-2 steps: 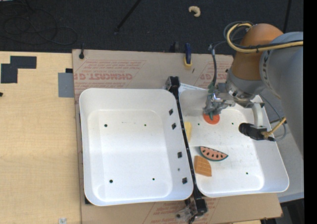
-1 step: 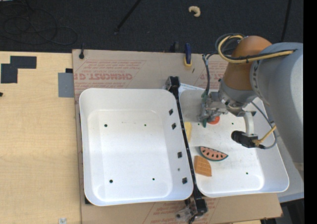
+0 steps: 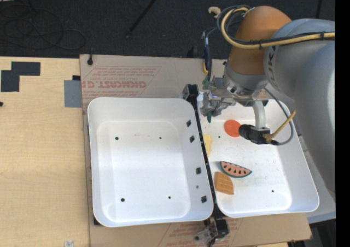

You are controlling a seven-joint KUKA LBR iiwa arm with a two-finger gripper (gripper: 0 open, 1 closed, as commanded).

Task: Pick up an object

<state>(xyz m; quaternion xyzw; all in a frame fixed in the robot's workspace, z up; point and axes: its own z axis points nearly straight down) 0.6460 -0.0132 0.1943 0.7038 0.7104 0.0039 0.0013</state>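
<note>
Camera view, looking down at a slant, has my tool [image 3: 209,110] hanging low over the far corner of the right-hand bin [image 3: 298,183], close against the wall where the two bins meet. Whether it is apart or together I cannot tell, since my own wrist covers it from this angle, and I see nothing clamped in it.

Nearest to the tool is a round orange-red disc [image 3: 232,127], flat on the bin floor just beside it, on the side away from the shared wall. Straight toward the camera from the tool, a small pale yellow piece [image 3: 208,145] lies tucked against that wall. Further the same way lies a watermelon slice [image 3: 236,169], red with a dark rind and seeds. Just past it is a tan waffle-like square [image 3: 223,183], so close to the slice that I cannot tell whether they touch. All four things are apart from the tool.

Across the wall from the tool sits the left-hand bin [image 3: 136,158]. Both bins rest on a cardboard sheet [image 3: 126,79] with red print, which lies on the pale wooden table [image 3: 38,158]. Behind the tool my grey arm rises to its orange band [image 3: 262,22].
</note>
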